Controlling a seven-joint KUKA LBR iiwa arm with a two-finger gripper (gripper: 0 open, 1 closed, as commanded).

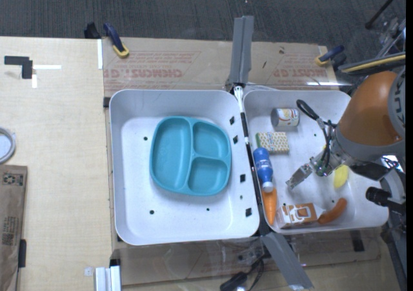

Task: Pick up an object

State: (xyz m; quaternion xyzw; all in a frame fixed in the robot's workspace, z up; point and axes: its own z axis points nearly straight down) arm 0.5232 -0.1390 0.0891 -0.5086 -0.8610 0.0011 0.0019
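Several light items lie near the tool (298, 177), whose state cannot be told; small yellow lemon-like piece (341, 176) just beside it, rigid, slippery — to be pinched across middle.

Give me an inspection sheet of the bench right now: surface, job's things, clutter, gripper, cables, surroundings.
Surface: two white bins side by side; left bin, right bin.
Job's things: in the right bin, a small can, a dotted sponge block, a blue bottle, a carrot, a small carton, a sausage, a yellow item.
Clutter: teal divided plate in the left bin.
Gripper: gripper low over the right bin's middle, fingers' state unclear, nothing seen between them.
Cables: dark cable looping near the wrist.
Surroundings: clamps on the cardboard, tape roll at the left edge.
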